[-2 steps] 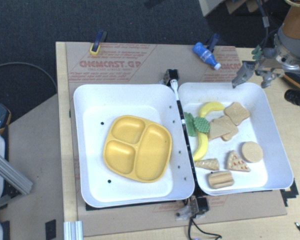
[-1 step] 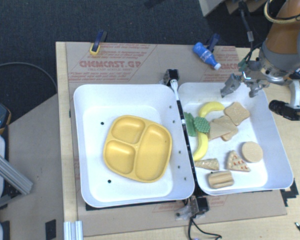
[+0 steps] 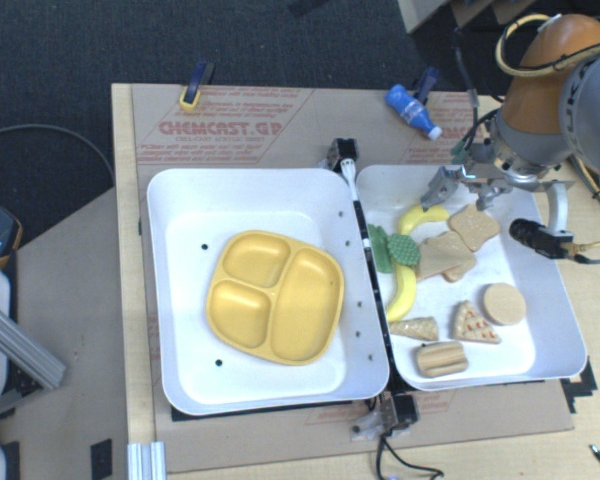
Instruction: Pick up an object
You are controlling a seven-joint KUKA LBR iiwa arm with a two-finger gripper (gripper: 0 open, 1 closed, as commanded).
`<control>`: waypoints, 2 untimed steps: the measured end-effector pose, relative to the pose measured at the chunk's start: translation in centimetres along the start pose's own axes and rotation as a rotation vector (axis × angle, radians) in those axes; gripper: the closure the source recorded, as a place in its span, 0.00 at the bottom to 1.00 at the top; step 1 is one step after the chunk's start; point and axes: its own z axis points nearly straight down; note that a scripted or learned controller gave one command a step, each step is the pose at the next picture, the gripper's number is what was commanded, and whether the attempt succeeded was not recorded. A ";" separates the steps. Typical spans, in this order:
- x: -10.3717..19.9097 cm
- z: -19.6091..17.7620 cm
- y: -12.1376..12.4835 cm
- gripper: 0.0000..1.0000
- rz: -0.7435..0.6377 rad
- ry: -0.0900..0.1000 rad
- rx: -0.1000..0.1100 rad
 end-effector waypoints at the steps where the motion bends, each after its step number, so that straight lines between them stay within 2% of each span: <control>1: 0.3 4.4 0.6 0.00 0.001 0.004 -0.019; 2: -0.1 2.5 0.9 1.00 -0.003 -0.010 -0.035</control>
